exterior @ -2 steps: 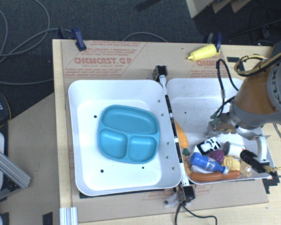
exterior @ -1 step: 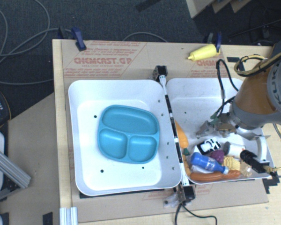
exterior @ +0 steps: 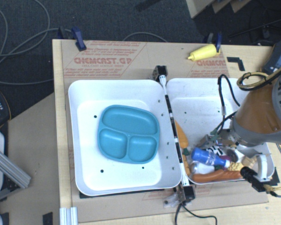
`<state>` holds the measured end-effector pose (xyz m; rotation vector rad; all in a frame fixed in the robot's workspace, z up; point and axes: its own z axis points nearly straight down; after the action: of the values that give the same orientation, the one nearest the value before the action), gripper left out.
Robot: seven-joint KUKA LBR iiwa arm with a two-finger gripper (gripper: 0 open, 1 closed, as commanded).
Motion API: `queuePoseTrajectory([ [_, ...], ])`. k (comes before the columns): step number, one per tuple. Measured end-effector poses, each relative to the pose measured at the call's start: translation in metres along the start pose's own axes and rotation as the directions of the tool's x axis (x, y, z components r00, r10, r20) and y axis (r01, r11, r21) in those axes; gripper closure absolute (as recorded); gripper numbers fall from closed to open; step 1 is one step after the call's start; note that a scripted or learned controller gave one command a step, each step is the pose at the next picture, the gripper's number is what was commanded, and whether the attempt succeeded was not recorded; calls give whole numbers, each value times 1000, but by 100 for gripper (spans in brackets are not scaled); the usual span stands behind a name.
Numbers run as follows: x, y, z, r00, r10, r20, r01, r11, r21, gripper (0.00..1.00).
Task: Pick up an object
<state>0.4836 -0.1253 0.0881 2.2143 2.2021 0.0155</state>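
Arm reached into right bin [exterior: 196,90]; hand [exterior: 218,147] sat low over object pile [exterior: 210,165] at bin's near corner. Finger state: could not tell. Left bin [exterior: 79,102] held blue divided plate [exterior: 128,133].

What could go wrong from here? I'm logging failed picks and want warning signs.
1. The objects are heaped in the right bin's near corner; the blue bottle lies on the orange item, so a grab may catch two things or slip.
2. The pile sits against the bin wall, so the pincer may strike it.
3. The black cable hangs close to the pile and could snag.
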Motion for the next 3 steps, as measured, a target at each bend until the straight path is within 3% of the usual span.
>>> queuePoseTrajectory([
  [1, -28, 54, 5, 1000, -7, -3, 7, 1000, 15, 0],
  [2, -29, 10, 0, 1000, 1, 0, -1, 1000, -5, 0],
  [3, 8, 46, 4, 1000, -11, -5, 11, 1000, 16, 0],
])
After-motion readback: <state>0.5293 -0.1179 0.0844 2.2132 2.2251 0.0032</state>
